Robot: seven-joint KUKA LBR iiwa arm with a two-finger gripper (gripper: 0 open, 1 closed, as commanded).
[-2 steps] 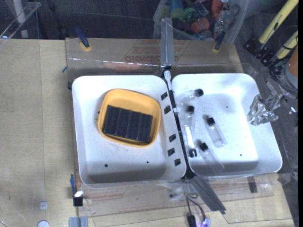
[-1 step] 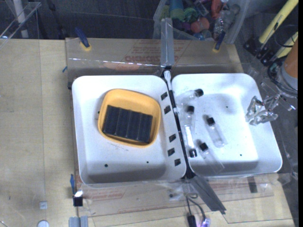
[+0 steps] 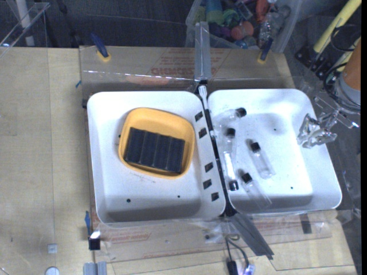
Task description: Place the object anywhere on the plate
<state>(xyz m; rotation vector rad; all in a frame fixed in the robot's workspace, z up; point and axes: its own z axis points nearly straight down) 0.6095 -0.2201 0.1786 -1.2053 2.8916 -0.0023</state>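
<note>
Yellow square plastic plate in left bin, already bearing dark ribbed rectangular block; claw at right bin's right edge, state indeterminable.

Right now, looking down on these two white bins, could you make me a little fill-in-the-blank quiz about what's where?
1. The yellow plate lies in the ____ bin.
2. The thing resting on the plate is a dark ridged block, coloured ____.
3. The small clear bottles with dark caps lie in the ____ bin.
4. The robot's hand is over the right bin's ____ edge.

Missing words: left; black; right; right
</note>
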